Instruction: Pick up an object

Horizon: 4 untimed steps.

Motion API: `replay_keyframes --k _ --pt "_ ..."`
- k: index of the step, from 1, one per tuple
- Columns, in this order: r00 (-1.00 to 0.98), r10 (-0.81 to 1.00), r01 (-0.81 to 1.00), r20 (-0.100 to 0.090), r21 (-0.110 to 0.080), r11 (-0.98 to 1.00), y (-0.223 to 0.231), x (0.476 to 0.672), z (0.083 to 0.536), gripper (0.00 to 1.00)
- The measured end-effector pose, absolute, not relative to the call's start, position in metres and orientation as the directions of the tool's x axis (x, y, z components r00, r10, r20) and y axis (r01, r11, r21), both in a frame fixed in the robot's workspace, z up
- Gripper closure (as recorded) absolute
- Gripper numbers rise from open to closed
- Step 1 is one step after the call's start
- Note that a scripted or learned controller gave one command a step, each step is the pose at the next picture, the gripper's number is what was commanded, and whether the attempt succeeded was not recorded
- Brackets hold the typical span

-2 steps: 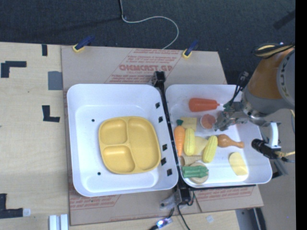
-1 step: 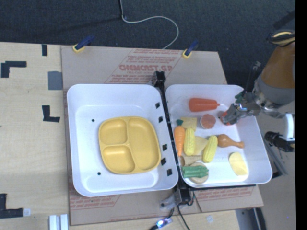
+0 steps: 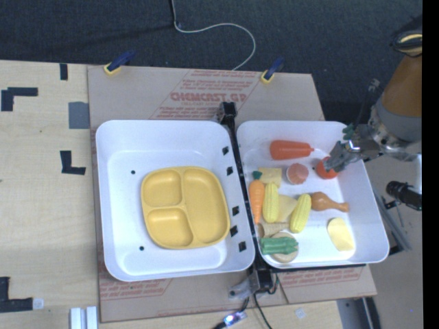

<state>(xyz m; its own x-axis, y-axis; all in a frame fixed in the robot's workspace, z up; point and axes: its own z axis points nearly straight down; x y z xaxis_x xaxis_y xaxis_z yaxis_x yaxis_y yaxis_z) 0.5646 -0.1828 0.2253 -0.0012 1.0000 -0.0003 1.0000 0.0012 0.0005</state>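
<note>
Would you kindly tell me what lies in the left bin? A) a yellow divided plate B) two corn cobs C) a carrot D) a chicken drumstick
A: the yellow divided plate lies in the left bin; the toy foods sit in the right bin.

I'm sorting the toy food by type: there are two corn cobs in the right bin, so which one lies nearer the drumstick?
The right corn cob, tilted, its upper end by the drumstick. The other corn cob lies beside the carrot.

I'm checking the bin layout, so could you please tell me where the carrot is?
The carrot lies in the right bin, against its left wall, just left of a corn cob.
</note>
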Motion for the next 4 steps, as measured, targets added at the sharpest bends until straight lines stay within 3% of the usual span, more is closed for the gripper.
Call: replay_keyframes --k 2,4 --pt "-0.006 1.000 1.000 0.001 -0.003 0.006 -0.077 0.577 0.221 1.00" --pt "-0.007 1.000 1.000 0.002 -0.002 0.007 0.030 0.573 0.234 1.00"
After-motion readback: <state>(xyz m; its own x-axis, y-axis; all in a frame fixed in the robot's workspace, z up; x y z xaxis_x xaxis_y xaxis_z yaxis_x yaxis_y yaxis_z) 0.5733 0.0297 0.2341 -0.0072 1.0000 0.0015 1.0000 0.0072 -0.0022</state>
